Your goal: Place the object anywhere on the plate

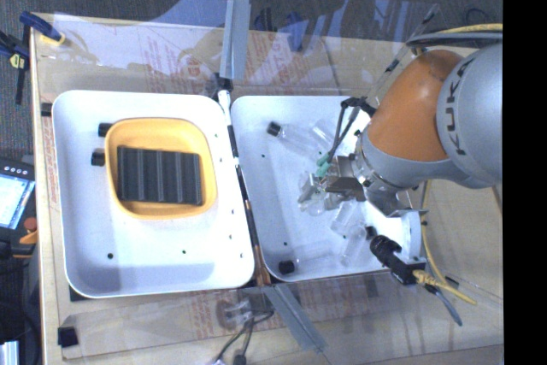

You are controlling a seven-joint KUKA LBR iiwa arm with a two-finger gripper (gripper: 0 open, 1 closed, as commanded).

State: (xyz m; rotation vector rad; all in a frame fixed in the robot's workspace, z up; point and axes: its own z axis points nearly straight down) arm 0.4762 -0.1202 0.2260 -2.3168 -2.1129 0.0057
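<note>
Reaching in from the right, arm (427,128) bent low over the right bin (256,184), pincer (329,184) down among clear plastic bits (312,137). Cannot tell pincer state or object's axis. Yellow plate (161,132) in left bin (77,209).

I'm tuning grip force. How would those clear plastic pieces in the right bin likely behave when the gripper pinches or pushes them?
The clear plastic pieces look thin and see-through, so they are probably light and may slide on the right bin rather than stay put. Their glossy glints suggest a slippery surface. The gripper hangs over them; thin walls could flex or crack under a hard pinch.
</note>
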